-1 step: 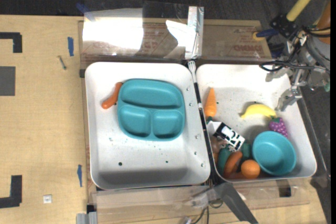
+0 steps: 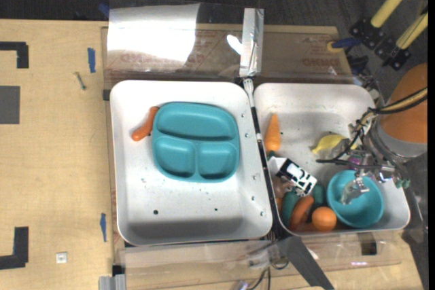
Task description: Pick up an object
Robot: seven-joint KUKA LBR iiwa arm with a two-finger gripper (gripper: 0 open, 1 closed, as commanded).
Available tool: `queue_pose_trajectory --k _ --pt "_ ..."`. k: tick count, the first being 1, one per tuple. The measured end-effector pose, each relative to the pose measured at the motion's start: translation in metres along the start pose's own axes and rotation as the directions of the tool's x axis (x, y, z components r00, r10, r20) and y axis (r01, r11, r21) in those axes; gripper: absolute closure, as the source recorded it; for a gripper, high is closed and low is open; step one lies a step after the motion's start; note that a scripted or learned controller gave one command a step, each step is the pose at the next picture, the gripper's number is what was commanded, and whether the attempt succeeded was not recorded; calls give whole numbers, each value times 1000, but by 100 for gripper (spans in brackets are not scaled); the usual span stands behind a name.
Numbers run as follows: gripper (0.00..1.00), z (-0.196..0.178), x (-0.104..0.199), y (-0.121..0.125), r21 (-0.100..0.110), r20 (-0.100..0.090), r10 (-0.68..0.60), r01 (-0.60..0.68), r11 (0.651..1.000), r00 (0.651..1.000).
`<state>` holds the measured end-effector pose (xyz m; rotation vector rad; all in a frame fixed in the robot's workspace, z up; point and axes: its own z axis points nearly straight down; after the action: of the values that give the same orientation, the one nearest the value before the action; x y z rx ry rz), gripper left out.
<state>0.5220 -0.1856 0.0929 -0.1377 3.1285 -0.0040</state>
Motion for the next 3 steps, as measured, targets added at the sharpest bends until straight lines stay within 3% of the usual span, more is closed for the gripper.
queue_pose_trajectory --k 1,2,3 --pt "0 2 -70 64 -3 5 106 -106 994 994" --pt "0 1 -46 76 3 15 220 -220 976 975" --pt "0 -2 13 74 3 20 175 -175 985 984"
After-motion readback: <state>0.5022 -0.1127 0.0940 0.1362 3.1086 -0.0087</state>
